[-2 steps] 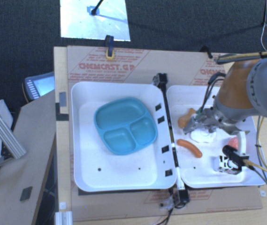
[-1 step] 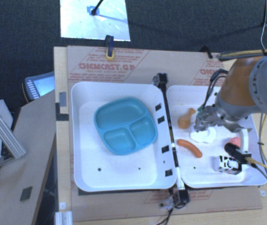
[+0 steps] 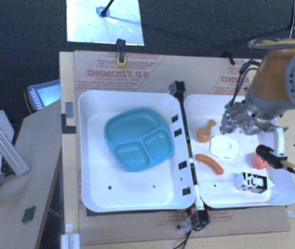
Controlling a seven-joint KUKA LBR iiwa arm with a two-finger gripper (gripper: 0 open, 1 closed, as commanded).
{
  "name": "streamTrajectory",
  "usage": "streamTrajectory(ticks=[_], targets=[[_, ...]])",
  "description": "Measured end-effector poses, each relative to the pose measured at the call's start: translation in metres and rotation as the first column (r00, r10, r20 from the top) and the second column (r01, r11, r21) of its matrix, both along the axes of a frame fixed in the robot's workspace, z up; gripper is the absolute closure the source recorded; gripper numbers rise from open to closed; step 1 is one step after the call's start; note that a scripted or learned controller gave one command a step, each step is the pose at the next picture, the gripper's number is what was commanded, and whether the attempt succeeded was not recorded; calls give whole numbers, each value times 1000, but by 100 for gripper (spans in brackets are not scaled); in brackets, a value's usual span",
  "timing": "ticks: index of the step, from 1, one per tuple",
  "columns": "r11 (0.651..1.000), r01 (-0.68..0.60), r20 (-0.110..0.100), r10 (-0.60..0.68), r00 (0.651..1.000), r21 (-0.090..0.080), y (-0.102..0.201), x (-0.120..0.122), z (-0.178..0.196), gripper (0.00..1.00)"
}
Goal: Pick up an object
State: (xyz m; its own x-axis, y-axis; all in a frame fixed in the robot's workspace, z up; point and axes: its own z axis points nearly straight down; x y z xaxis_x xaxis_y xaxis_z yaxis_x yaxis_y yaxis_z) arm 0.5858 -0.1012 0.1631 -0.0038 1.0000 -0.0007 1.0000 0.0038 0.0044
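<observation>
The right bin (image 3: 287,191) holds several toy foods. An orange drumstick (image 3: 205,131) lies near its left wall, with a white fried egg (image 3: 224,146) just right of it. An orange-red sausage (image 3: 209,163) sits below those. At the right are a pink-red piece (image 3: 260,162) and a small black and white object (image 3: 253,181). My gripper (image 3: 234,122) hangs over the bin's upper middle, just above the egg and right of the drumstick. Nothing is visibly held.
The left bin (image 3: 93,191) carries a blue divided plate (image 3: 138,138). A black divider strip (image 3: 184,139) runs between the bins. The arm's grey body and orange band (image 3: 271,79) cover the right bin's far corner. A cable with a black plug (image 3: 269,156) hangs beside the pink piece.
</observation>
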Motion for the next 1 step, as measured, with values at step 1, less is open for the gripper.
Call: streamTrajectory(ticks=[1], targets=[[1000,0,0,0,1000,0,-9,4,47,100]])
